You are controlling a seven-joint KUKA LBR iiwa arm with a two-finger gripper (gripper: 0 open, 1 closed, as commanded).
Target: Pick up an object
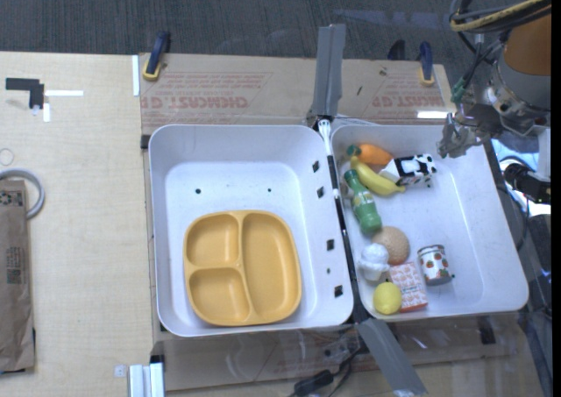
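**Cardboard-lined bench, arm over the right bin**

Cardboard backs two glossy white bins. My targets crowd the right bin (pixel 491 237): curved banana (pixel 379 181), green bottle (pixel 364 208), round lemon (pixel 387 298). Gripper (pixel 454 143) hovers at the far rim; I can't tell its grip.

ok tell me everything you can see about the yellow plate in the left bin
The yellow plate is a rounded rectangle that looks like plastic, split by raised ridges into three compartments: two small ones on the left and one long one on the right. It lies flat, face up, on the floor of the left bin, towards its near edge.
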